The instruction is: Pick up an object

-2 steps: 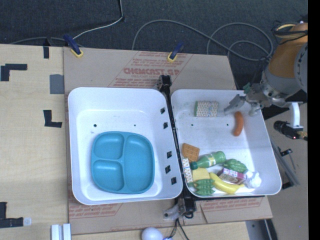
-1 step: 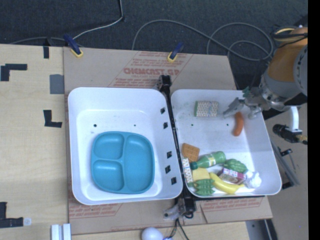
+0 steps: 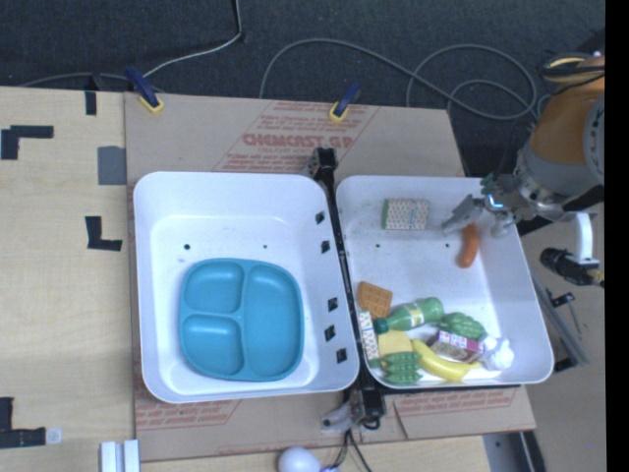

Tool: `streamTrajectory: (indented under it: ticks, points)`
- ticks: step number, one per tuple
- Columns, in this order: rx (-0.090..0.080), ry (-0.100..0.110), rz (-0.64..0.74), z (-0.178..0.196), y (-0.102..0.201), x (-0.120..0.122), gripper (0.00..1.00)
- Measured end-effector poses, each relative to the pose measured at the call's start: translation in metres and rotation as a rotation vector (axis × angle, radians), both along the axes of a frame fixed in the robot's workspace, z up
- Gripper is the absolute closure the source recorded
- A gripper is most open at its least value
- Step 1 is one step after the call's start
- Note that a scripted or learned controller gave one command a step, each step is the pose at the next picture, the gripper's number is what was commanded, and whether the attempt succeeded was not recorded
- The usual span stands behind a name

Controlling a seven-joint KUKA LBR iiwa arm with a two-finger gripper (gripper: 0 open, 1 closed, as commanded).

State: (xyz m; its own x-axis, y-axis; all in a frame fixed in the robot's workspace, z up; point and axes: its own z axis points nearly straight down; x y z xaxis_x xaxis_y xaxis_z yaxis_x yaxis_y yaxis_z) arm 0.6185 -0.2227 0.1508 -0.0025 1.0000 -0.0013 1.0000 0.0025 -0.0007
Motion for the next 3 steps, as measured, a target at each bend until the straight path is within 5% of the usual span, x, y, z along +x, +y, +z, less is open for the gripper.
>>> streamTrajectory:
  ticks: [2,3]
  points:
    - [0.000,-0.001,0.001,-0.064,0.000,-0.002,0.00]
    - [-0.005,-0.007,0.002,-0.053,-0.001,-0.001,1.00]
